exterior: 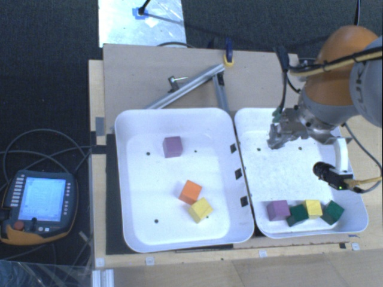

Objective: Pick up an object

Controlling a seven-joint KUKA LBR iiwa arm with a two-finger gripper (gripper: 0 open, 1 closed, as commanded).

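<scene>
Left shallow white bin [128, 178] holds purple cube [172, 146] behind touching orange cube [190, 191] and yellow cube [201, 210]; right shallow white bin [263, 160] holds four blocks along front wall.

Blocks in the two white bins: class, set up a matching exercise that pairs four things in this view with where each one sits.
Things:
1. orange block
2. purple block in the left bin
3. claw
4. yellow block in the right bin

Places:
A. over the far part of the right bin
B. in the row of blocks along the right bin's near wall
C. alone, toward the far side of the left bin
D. touching a yellow block in the left bin

Pairs: 1-D, 2-C, 3-A, 4-B
</scene>
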